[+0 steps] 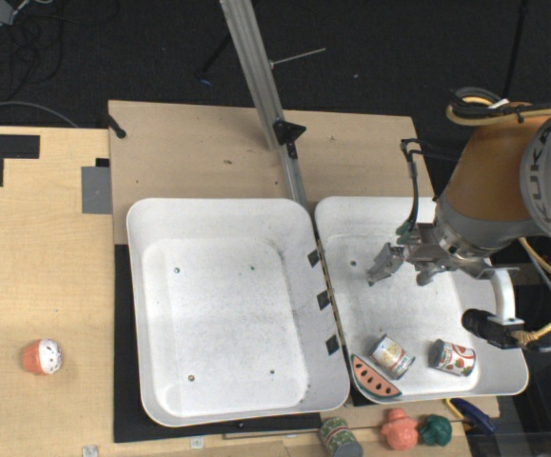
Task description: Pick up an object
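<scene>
Landmark for this record: the right bin (351, 219), the smaller of two white trays on the bench.

Far to its left, on the pale wooden surface, lies a small red-and-white round toy (41, 357). The left bin (147, 219) sits directly beside the landmark, the two joined along a shared edge by dark clips.

Inside the right bin, at its near-left corner, a watermelon-slice toy (372, 380) rests against the rim. Just right of it lies a small can (391, 356) on its side, and further right along the same near wall a red-and-white cup (453, 358), also tipped over.

Just outside the right bin's near rim sit a green patterned can (335, 434), a pink lumpy toy (399, 428) and a dark green one (435, 429).

The gripper (403, 266) hangs over the bin's middle, well apart from the objects. Its fingers are spread, with nothing between them.
</scene>
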### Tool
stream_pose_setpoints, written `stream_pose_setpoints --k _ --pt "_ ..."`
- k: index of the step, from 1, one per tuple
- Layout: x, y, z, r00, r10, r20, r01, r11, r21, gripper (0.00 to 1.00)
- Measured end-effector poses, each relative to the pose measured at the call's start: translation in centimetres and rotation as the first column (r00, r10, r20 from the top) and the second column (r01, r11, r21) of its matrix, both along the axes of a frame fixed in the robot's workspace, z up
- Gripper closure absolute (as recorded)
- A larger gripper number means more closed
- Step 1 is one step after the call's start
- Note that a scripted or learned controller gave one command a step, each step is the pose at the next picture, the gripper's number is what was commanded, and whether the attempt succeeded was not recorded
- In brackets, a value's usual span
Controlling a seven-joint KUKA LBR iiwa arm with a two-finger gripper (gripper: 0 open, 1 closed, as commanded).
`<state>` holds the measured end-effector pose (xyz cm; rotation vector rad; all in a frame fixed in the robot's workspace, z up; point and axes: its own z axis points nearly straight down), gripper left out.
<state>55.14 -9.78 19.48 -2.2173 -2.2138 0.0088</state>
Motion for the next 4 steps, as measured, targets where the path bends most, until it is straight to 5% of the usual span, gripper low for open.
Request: stream_pose_setpoints --k 2,3,4 --pt "-0.4 0.2 -9.8 1.000 0.000 0.000 0.000 1.000 0.000 0.00" --pt "-0.3 -0.1 -8.5 1.000 -0.009 0.004 0.009 1.000 -0.001 1.00" --pt "0.1 -0.4 -2.3 1.000 0.001 0.013 -0.001 1.000 -0.002 1.00"
